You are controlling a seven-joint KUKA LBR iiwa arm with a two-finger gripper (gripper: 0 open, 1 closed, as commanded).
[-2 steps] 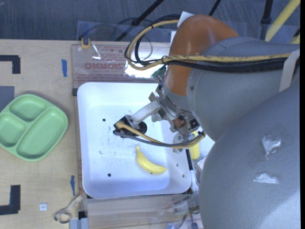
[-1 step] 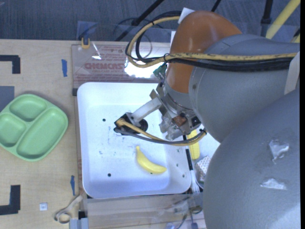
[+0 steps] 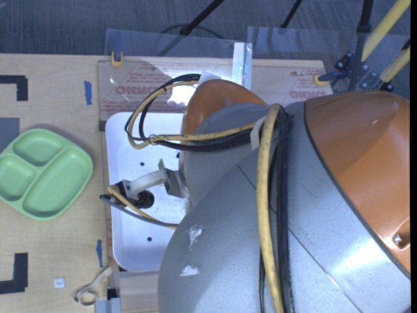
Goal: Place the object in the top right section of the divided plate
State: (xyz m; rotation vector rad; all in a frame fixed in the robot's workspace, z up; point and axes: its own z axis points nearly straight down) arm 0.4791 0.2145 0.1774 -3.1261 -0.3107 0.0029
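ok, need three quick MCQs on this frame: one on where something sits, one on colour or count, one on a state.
1. Where is the green divided plate?
A. inside the white bin
B. on the wooden bench left of the bin
C. under the arm

2. How many sections does the plate have?
A. two
B. three
C. four

3. What is in the plate's sections?
A. nothing visible
B. a small toy
C. a coiled cable

Answers:
1 B, it lies on the bare bench, outside the white bin.
2 B, two small wells and one long one show.
3 A, all three wells look bare, while the arm reaches over the bin.
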